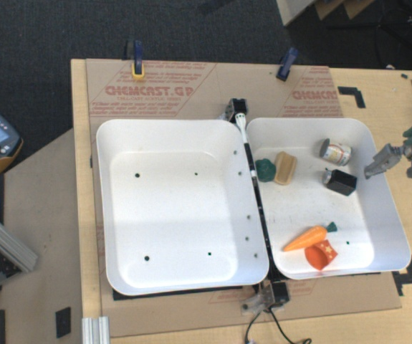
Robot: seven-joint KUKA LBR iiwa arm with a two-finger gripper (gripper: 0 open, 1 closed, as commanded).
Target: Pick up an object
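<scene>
Bins side by side on a cardboard-covered bench (191,84): the left bin (120,264) and the right bin (385,213), the latter holding every loose object. Gripper (395,160) at the right bin's right rim, near its far corner, above the rim and outside the group of objects; whether its fingers are spread or closed cannot be told from this view, and nothing is seen between them. Nearest to it lie a black block (341,182) and, just beyond that, a small can (334,151) on its side, both to the gripper's left and apart from it. Toward the divider, a tan block (285,168) touches a green lump (264,169). Near the front edge, a toy carrot (307,238) rests against a red cup (320,254), well apart from the gripper.
</scene>
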